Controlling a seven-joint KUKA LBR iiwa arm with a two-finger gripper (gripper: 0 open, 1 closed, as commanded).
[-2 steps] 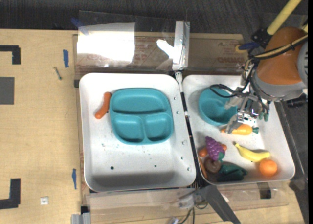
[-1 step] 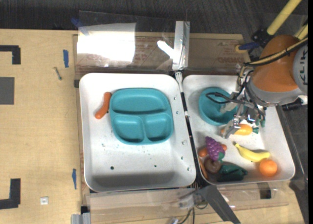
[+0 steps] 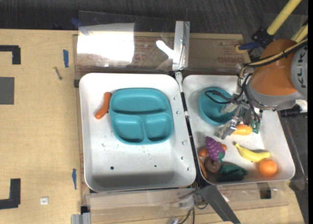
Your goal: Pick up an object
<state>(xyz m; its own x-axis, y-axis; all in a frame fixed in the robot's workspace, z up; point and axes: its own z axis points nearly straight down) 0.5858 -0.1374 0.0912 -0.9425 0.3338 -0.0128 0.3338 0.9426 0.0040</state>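
One small orange toy (image 3: 242, 130) lies crosswise, long axis left-right, between the closed fingers (image 3: 238, 126).

My arm (image 3: 279, 74) is grey with an orange band, over two white bins (image 3: 93, 135). A teal divided plate (image 3: 142, 115) and an orange carrot (image 3: 102, 105) lie in one. The other holds a teal bowl (image 3: 212, 105), purple grapes (image 3: 213, 148), a yellow banana (image 3: 252, 153) and an orange (image 3: 268, 168).

The grey KUKA arm with the orange band (image 3: 276, 74) is reaching in from the right, wrist pointing down and leftward. Its metal two-finger gripper (image 3: 234, 127) is hanging low, angled toward lower left.
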